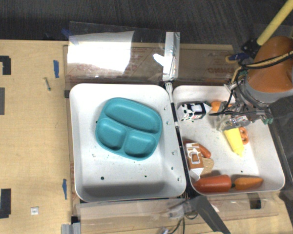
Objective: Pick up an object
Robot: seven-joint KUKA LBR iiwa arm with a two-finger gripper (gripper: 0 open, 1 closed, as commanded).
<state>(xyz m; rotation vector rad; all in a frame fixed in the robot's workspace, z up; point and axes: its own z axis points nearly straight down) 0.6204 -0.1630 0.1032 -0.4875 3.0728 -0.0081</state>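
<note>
The left white bin [83,145] sits on a tan wooden worktop [29,130]. A teal divided plate [129,127] with three compartments lies inside it, toward its far half. Just behind the bin stands a clear plastic sheet [102,55], glaring white, with a metal strip [171,55] at its right end. Left of the bin, pieces of blue tape [56,68] and black corner marks [2,65] lie on the wood. The right white bin [263,155] touches its right side.

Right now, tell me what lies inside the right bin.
Inside the right bin: a yellow piece, a black-and-white item, an orange packet, a red sausage, an orange one. The arm covers the far corner.
</note>
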